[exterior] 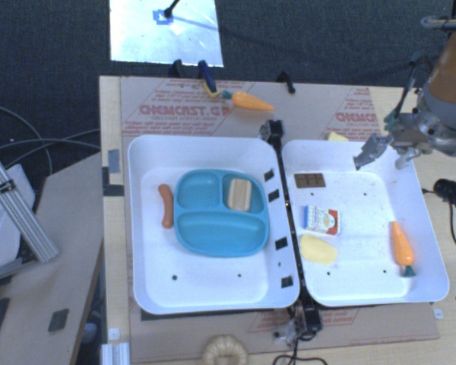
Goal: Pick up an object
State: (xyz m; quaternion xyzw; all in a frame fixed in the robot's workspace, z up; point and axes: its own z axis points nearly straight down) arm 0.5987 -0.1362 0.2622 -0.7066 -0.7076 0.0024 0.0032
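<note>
Near edge of the surface: a pale ring-shaped item, outside both bins.

Right bin: carrot near its right wall, green end toward the camera. Yellow piece by the divider side, small red-and-white packet just behind it, brown square further back. None of these touch each other.

Left bin: blue divided plate in the middle, tan block in its back-right compartment. Sausage lies on the bin floor just left of the plate, apart from it.

Hand is over the back-right corner of the right bin, fingers apart, nothing between them. Well clear of every item in that bin.

Far side, behind the bins: second carrot on the board, a yellow bit just past the right bin's back rim.
</note>
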